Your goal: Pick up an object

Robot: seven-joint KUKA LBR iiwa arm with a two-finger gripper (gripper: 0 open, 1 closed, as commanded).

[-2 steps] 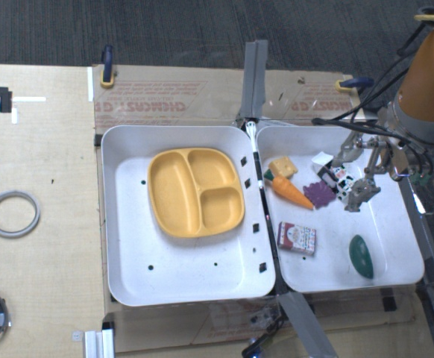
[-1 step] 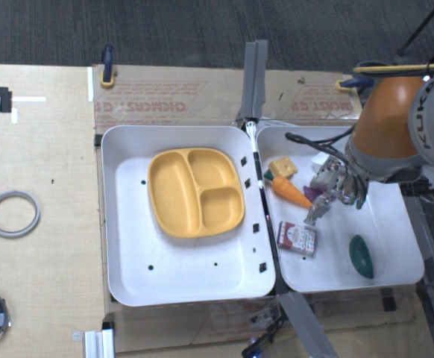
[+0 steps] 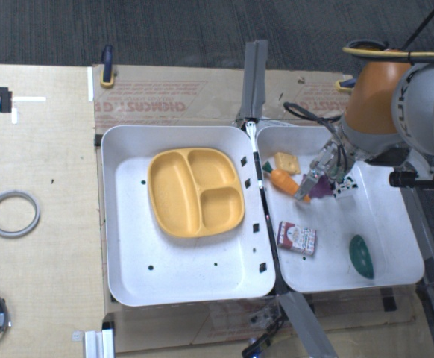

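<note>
**Jaws low over the carrot and the purple piece in the right bin**

Camera view: you have the gripper (image 3: pixel 315 179) down in the right bin (image 3: pixel 396 274), at its upper left, with the arm reaching in from the right. Whether the jaws are open or closed, you cannot tell from this angle; nothing is plainly between them.

Directly at the tips lie an orange carrot-shaped toy (image 3: pixel 282 181) and a small purple object (image 3: pixel 321 189), close enough that either could be your target. Just above the carrot sits a pale yellow block (image 3: pixel 285 162). Lower down rest a red and white packet (image 3: pixel 297 238) and, well apart to the right, a dark green oval piece (image 3: pixel 361 256).

The carrot looks like light, stiff plastic with a smooth, rounded skin, so expect it to slip or roll. Take it across its thick middle, square to its long axis, not at the tapered end. The purple piece is small and partly hidden; its shape is unclear, so treat it as a doubtful hold.

The left bin (image 3: pixel 120 259) carries a yellow divided plate (image 3: pixel 196 191), broad and flat, a poor fit for the jaws except at its rim.
</note>
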